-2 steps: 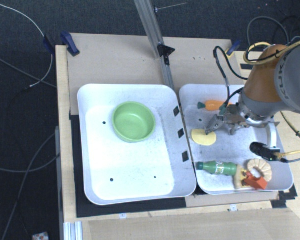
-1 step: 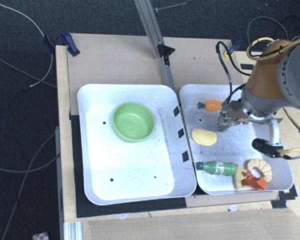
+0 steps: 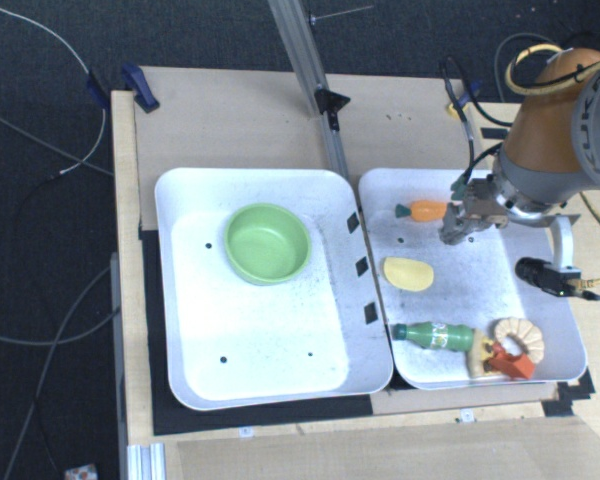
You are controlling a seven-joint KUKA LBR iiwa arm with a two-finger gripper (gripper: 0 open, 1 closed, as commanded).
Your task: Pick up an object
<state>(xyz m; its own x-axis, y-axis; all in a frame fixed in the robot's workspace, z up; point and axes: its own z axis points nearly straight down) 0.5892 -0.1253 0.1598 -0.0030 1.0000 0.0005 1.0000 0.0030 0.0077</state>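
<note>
Jaws: state cannot be told.
Gripper (image 3: 456, 230): low over the right bin (image 3: 540, 298), beside an orange carrot toy (image 3: 426, 210).
Left bin (image 3: 190, 268): green bowl (image 3: 268, 243) (upright).

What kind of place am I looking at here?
Probably a robotics lab test bench: a robot arm reaches over two white bins holding toy food and a green bowl, with loose cables across dark carpet.
</note>
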